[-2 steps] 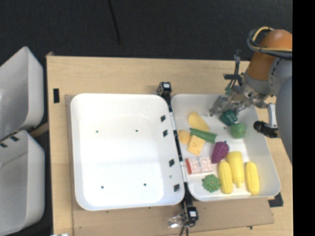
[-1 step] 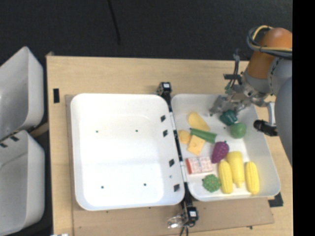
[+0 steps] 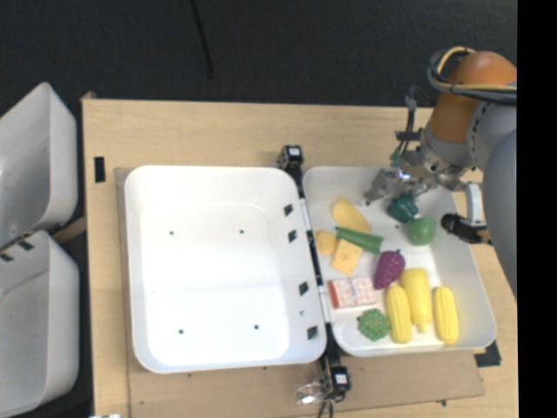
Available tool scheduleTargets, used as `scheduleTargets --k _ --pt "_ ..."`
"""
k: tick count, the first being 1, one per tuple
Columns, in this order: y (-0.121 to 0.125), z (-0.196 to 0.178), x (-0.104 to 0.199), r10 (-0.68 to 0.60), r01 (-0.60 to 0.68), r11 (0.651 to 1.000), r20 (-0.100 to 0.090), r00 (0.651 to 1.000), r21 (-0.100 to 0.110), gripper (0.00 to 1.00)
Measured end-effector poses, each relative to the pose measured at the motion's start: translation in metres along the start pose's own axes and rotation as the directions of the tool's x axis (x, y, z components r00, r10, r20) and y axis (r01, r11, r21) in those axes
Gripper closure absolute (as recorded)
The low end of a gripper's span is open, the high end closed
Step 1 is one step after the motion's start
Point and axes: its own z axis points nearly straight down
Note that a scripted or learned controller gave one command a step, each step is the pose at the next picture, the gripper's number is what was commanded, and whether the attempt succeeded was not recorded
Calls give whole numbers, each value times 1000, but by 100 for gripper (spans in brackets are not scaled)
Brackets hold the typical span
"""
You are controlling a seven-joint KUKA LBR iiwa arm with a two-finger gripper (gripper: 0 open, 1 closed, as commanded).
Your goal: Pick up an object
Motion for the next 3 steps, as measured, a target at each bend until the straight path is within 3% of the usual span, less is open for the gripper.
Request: scheduleTargets --k 1,2,3 --pt "3 1 -13 2 -1 1000 -18 1000 15 0" --pt "-13 0 -17 2 -2 1000 -1 1000 -2 0" --pt "-12 -11 -19 2 -2 1000 0 1000 -5 100"
